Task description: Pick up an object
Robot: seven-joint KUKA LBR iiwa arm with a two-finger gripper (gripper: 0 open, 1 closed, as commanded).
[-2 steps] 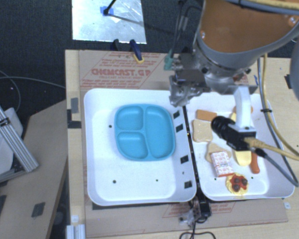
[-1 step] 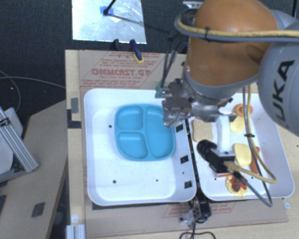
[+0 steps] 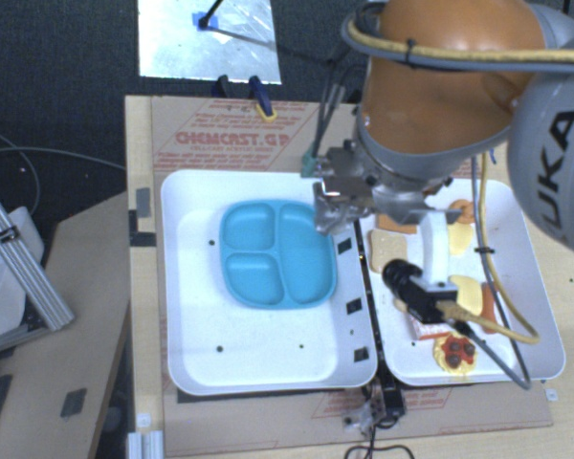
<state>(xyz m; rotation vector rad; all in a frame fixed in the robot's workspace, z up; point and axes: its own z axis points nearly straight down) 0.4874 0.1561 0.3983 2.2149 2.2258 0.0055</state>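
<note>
Blue divided plate (image 3: 273, 256) lies flat in the centre of the left bin (image 3: 201, 352), three compartments facing up. Gripper (image 3: 331, 216) hangs over the plate's upper-right rim, close to the wall shared w/ the right bin (image 3: 531, 342). Whether it touches the rim cannot be told from this angle. Gripper opening: cannot tell, as wrist housing and cables mask it; nothing is seen held. Right bin holds small food-like objs: a tan bread slice (image 3: 387, 249) near the dividing wall, an orange piece (image 3: 462, 210) toward the far side, and a red item (image 3: 456, 352) on a yellow base at the near end. Judgement: plate is the probable target, given gripper posn. Risks noted: (1) the plate looks wide, shallow and smooth, so a rim grasp gives little purchase and it may slip or tilt on lift; (2) the gripper is at the plate's edge, not its middle, so an off-centre lift could swing the plate against the bin wall; (3) a descent this near the dividing wall could land on the wall instead of the rim; (4) the arm (image 3: 450, 55) masks part of the right bin from the cam, so contact there would go unchecked.
</note>
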